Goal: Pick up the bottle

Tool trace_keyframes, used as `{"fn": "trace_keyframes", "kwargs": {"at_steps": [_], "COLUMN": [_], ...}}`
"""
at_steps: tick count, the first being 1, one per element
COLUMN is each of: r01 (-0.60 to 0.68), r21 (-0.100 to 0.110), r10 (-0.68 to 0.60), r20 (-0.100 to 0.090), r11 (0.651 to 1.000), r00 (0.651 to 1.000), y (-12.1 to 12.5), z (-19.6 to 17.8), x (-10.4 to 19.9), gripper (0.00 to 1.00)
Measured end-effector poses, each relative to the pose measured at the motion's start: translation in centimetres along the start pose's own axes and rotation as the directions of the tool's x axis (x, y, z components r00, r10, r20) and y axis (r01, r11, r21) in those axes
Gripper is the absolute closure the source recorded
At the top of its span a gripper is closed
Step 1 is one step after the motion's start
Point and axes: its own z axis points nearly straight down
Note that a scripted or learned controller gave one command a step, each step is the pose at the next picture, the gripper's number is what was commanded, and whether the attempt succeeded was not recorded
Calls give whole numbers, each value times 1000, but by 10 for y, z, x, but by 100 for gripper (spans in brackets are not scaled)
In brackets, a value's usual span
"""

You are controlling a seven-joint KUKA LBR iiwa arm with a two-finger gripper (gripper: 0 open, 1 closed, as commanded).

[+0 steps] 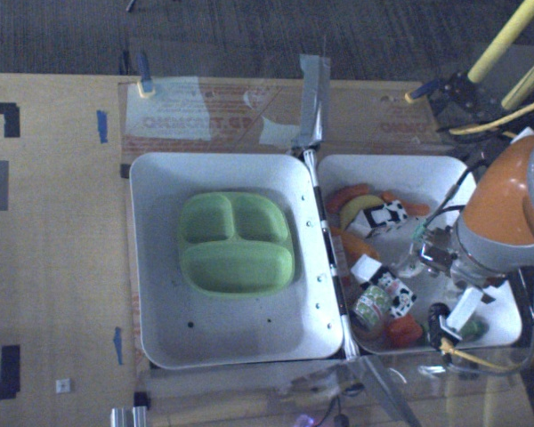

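The bottle (371, 306), small with a green label, lies in the right bin (445, 165) near its front left corner, against the wall between the bins. My gripper (423, 254) hangs over the middle of that bin, up and to the right of the bottle and apart from it. The grey arm with its orange band (507, 205) comes in from the right and hides the bin's right side.
Around the bottle lie a cow-patterned block (398, 298), a red piece (406, 330), a green piece (473, 330), a second cow-patterned toy (390, 215) and orange and yellow toys (356, 205). The left bin (160, 327) holds a green divided plate (236, 243).
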Motion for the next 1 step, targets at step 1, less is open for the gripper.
{"fn": "trace_keyframes", "kwargs": {"at_steps": [1], "r01": [38], "r21": [8], "r10": [-38], "r20": [-1], "r11": [999], "r00": [999], "y": [23], "z": [6], "x": [-50], "gripper": [0]}}
